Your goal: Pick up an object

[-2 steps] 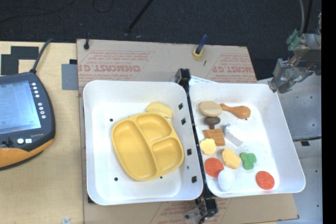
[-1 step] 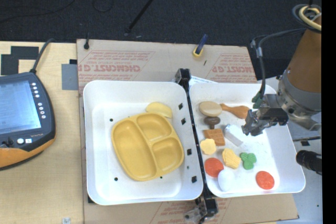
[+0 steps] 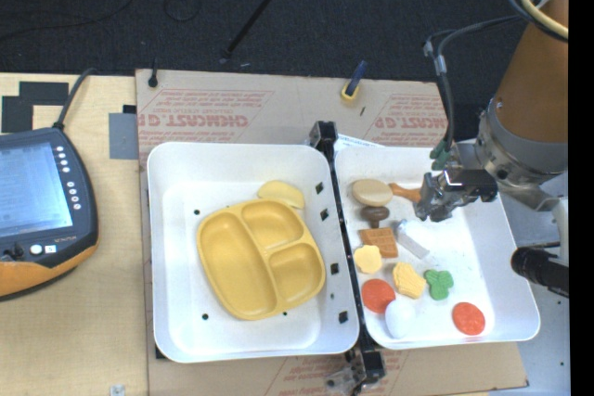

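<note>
Camera view, slanted down on two shallow white bins side by side. Left bin: smooth plastic, mostly taken up by a yellow three-part tray of glossy rounded plastic, with a pale yellow disc touching its 12 o'clock edge; bare floor at 9 and 6 o'clock. Right bin: toy food crowded toward 9 o'clock against the black divider: tan bun, brown mushroom shape, ridged orange cracker, yellow corn piece, green broccoli piece, red tomato round, white egg shape, red-orange slice. Open floor at 3 o'clock. Gripper low over the bin's 12 o'clock part, just right of the bun; cannot tell whether spread or clenched, nothing seen between. Cardboard sheet beneath, printed red lettering upside down, roughly "CHEMCRZT G.P". Grey pendant with screen at far 9 o'clock.
</note>
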